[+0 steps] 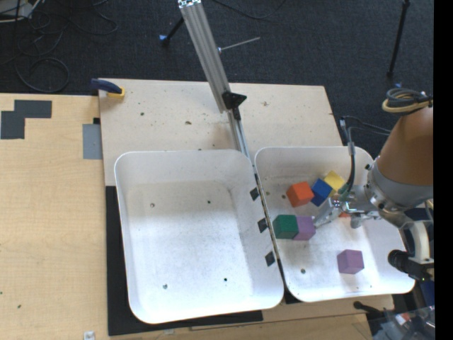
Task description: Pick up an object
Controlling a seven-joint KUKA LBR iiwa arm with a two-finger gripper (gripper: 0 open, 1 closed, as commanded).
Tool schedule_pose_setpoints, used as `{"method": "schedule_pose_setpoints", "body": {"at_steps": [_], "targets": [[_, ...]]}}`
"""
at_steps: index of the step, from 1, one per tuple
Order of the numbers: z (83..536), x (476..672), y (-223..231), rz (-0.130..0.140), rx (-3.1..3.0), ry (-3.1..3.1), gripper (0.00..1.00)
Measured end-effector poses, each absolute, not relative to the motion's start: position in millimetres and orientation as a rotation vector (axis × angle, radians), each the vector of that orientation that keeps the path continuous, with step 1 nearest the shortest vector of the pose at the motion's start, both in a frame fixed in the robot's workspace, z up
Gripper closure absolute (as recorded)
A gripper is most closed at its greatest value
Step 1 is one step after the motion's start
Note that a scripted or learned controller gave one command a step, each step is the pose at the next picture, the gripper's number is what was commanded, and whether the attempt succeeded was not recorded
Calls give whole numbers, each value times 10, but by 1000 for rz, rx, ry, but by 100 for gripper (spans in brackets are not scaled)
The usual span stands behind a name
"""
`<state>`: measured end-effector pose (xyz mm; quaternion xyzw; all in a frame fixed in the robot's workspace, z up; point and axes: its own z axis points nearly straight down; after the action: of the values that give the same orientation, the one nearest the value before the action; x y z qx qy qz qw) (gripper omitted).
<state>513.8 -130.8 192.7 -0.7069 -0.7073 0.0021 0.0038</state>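
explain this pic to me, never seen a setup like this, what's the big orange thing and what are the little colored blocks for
The camera looks down at a slant on a bench with two shallow white trays, a left tray and a right tray. The orange and grey shape on the right is a robot arm reaching in; its job is to pick something up. Its gripper is low in the right tray among toy blocks: an orange block, a blue block, a yellow block, a green block touching a purple block, and another purple block apart. Whether anything is held is unclear.
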Motion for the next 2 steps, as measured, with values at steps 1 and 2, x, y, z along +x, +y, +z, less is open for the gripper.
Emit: {"method": "schedule_pose_setpoints", "body": {"at_steps": [1, 2], "targets": [[1949, 5146, -1321, 2, -2222, -2216, 0], [1511, 5115, -1294, 7, -2216, -2216, 0]]}}
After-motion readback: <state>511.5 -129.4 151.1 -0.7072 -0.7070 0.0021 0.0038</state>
